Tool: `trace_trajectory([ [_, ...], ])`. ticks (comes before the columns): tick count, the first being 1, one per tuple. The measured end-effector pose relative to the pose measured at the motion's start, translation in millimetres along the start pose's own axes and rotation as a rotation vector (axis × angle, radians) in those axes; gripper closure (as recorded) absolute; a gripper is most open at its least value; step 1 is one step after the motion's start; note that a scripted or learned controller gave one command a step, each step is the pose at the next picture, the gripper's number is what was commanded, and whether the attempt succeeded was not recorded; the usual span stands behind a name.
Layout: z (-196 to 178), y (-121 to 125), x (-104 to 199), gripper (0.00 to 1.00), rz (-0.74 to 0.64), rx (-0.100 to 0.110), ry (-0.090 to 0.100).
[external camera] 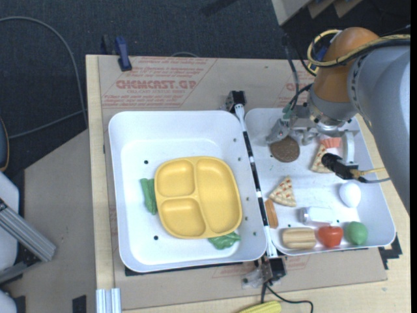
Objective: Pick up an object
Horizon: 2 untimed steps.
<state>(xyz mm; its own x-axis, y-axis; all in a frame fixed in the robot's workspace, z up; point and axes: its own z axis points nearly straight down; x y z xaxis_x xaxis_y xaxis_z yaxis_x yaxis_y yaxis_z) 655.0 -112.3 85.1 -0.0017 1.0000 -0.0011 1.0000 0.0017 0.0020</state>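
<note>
My gripper point(294, 134) hangs over the far end of the right bin point(378, 204), its fingers spread open with nothing between them. Just below its tips lies a round brown patty point(285, 150), close to the near-left finger. A pizza slice point(283, 192) rests in the middle of that bin, and a second wedge point(319, 161) lies right of the patty. Along the near side sit a white egg point(350, 194), a green ball point(356, 232), a red tomato point(330, 235) and a hot dog bun point(298, 238).
The left bin point(124, 175) holds a yellow divided tray point(197, 195) with green leaves point(149, 195) beside it. An orange sausage point(270, 212) lies against the right bin's left wall. The arm fills the upper right.
</note>
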Motion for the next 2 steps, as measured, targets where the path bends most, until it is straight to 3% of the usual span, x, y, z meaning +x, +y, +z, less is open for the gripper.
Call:
trace_trajectory([
  [2,0,12,-18,0.00,0.001,-0.001,-0.001],
])
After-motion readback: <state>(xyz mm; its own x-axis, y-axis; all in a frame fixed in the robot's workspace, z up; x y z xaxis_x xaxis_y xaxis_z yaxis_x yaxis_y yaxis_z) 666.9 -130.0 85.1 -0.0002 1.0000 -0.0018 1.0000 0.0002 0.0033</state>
